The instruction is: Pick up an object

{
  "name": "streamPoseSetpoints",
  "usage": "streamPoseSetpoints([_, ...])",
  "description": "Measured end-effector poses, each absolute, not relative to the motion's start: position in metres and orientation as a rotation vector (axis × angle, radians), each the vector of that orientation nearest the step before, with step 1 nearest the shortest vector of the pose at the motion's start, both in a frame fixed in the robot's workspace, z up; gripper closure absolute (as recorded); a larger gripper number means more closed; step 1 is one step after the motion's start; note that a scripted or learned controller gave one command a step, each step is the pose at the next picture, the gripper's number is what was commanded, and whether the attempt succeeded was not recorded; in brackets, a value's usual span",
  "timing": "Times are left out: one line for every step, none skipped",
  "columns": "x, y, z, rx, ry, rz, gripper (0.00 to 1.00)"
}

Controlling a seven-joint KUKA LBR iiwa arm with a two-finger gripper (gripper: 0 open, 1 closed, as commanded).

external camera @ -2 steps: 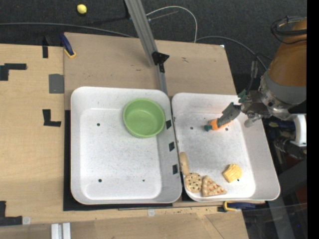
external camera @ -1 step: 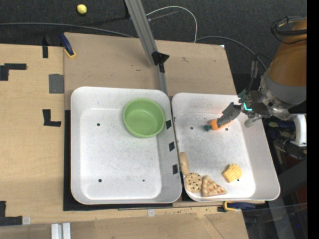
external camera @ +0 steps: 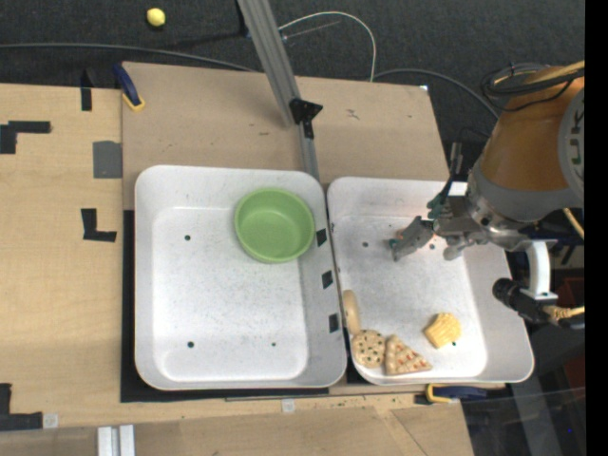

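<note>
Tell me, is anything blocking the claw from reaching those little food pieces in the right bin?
Nothing visible does. The gripper hangs over the right bin, and bare white floor lies between it and the yellow piece, the pizza slice and the cookie near the front edge.

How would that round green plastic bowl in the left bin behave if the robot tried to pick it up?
The round green plastic bowl looks rigid and thin-walled, so probably light. It sits upright on its base in the left white bin, so it should slide rather than roll. Its smooth, curved rim may slip unless pinched across the wall.
</note>
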State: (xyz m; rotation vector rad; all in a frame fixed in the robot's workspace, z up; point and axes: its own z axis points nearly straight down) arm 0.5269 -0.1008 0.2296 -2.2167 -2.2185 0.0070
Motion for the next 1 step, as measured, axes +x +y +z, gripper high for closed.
streamPoseSetpoints([0.5209, -0.091, 0.1778, -2.215, -2.219, 0.007, 0.0])
